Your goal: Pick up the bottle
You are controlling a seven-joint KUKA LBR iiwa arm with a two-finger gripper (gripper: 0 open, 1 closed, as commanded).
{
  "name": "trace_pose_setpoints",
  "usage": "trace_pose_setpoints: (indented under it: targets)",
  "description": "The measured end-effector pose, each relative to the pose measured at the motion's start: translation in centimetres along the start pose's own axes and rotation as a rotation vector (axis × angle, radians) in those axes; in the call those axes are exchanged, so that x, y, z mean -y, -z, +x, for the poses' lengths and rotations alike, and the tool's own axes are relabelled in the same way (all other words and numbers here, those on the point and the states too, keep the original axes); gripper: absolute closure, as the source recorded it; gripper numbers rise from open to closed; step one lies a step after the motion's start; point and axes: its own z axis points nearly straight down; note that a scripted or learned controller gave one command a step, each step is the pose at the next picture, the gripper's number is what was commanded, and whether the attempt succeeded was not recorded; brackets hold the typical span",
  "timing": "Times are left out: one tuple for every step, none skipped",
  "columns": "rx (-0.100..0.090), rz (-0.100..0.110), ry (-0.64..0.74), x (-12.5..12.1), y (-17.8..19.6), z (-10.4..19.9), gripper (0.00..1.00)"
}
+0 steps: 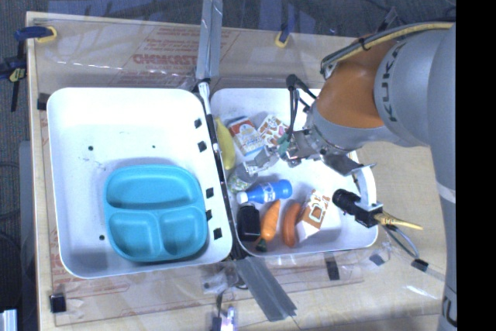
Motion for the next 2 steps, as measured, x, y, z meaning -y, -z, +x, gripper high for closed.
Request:
trace_pose_setpoints:
  targets:
    - [0.000,-0.001,0.155,2.1,-6.6,1.4,0.00]
    - [0.000,-0.001,0.000,5.4,-8.4,0.6,0.00]
